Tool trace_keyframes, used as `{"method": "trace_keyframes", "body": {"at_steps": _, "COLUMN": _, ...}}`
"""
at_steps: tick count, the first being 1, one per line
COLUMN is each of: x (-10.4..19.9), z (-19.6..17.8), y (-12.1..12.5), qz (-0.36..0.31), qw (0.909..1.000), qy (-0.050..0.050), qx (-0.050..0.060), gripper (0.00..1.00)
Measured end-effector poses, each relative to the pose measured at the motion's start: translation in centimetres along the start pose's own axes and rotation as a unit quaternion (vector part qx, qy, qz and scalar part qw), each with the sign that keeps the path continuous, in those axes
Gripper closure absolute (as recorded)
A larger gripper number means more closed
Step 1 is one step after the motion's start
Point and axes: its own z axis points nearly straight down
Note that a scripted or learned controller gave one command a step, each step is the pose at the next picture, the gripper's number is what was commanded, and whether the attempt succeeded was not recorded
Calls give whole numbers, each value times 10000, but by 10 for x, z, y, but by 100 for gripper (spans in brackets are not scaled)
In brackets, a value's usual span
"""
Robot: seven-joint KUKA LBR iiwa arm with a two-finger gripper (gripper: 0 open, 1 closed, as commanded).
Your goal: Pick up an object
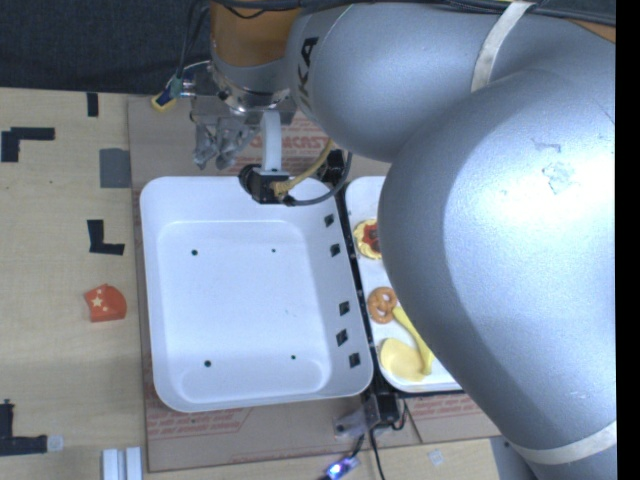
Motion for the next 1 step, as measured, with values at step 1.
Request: {"method": "trace_keyframes", "body": {"at_steps": 1, "x": 1, "z": -51, "y": -2, "qz": -9, "qw": 10000, "qy": 27, "qx": -34, "gripper": 100}}
